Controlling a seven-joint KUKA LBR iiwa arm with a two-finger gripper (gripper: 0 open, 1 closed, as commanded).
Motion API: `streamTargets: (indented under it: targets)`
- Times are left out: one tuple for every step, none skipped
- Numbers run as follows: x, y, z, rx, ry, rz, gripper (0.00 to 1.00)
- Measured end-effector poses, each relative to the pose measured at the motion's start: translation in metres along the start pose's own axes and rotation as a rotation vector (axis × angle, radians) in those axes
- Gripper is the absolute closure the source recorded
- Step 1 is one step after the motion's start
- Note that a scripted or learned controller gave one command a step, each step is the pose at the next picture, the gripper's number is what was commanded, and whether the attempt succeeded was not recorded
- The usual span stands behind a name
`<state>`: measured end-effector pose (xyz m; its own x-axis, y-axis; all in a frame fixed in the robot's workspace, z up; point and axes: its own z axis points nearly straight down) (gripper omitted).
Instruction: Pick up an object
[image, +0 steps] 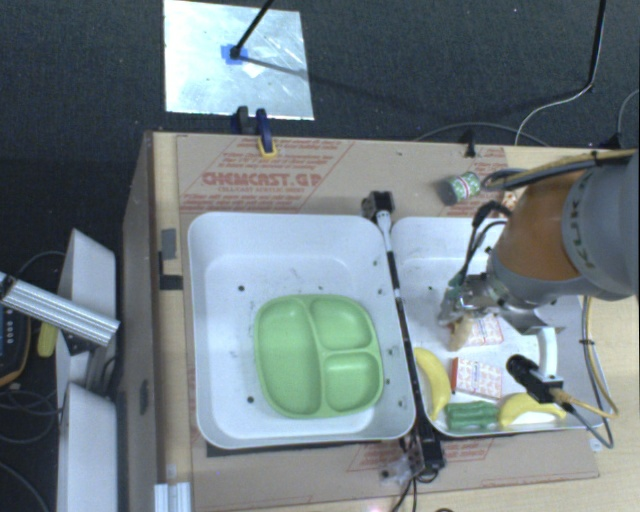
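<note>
My gripper is low in the right bin, near the bin's middle left. It hangs over the edge of a white card with red print. I cannot see whether it touches the card. A second red-printed card lies just in front of it. One yellow banana lies by the bin's left wall, and a second banana sits at the front right. Between the two bananas, along the front wall, rests a green block.
The left bin holds a green divided plate. A small green and white can lies on the bench behind the right bin. The arm's orange band covers the right bin's far right part.
</note>
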<state>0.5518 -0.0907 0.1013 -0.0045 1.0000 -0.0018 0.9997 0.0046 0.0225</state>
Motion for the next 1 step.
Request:
streamTargets:
  targets:
    - [0.062,0.0204,-0.0835,0.019,0.003,0.001,1.0]
